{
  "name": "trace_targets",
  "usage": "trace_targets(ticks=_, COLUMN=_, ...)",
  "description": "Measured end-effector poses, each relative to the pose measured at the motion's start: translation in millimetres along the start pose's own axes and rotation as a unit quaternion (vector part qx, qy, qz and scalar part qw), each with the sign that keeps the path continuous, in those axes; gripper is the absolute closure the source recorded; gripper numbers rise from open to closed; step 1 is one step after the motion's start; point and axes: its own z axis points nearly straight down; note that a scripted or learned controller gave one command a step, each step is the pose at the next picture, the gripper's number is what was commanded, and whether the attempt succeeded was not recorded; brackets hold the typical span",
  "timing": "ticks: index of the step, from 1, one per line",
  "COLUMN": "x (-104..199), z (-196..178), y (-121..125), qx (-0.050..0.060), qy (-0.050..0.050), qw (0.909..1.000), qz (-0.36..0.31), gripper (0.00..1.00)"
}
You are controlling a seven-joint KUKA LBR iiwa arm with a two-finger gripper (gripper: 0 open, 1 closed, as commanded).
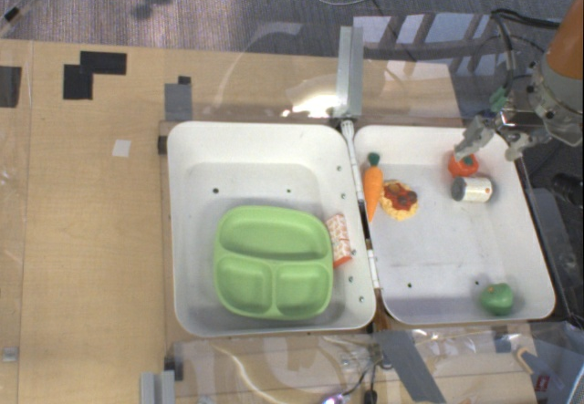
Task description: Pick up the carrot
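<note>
One carrot (372,191) lies along the right bin's (456,302) left wall, long axis running up-down, leafy end up. Gripper (491,136) hovers well apart at upper right, fingers spread, holding nothing; carrot lies leftward.

Carrot (372,190) in right bin (456,293), at left wall; divided plate (273,259) in left bin (196,174).

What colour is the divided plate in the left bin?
Light green. The divided plate shows clearly in the camera view.
</note>
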Motion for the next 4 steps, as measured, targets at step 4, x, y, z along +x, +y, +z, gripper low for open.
trace_targets(ticks=4, x=30.6, z=141.1, y=-9.8, qx=-0.002, qy=0.0, qw=0.9861, qz=-0.166, gripper=0.0)
